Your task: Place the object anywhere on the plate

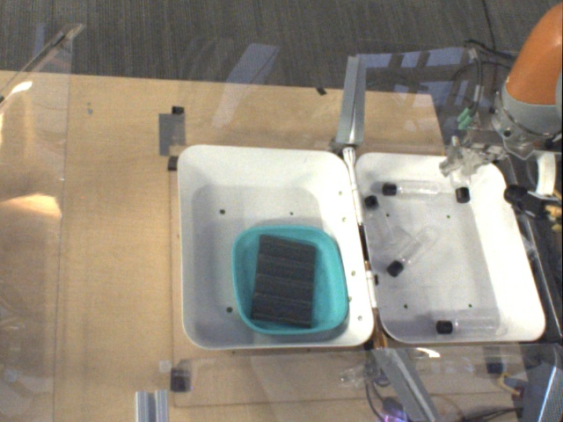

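Note:
A teal plate sits in the left white bin, toward its front right. On the plate lies a dark grey ridged rectangular block, flat and slightly tilted. My gripper hangs over the far right corner of the right bin, below the orange band of the arm. It is far from the plate, and I see nothing held in it.
The right bin holds clear tubes with black caps: one along the back, one near the middle, one at the front edge. A metal bracket stands behind the seam between the bins. Wooden bench surrounds both.

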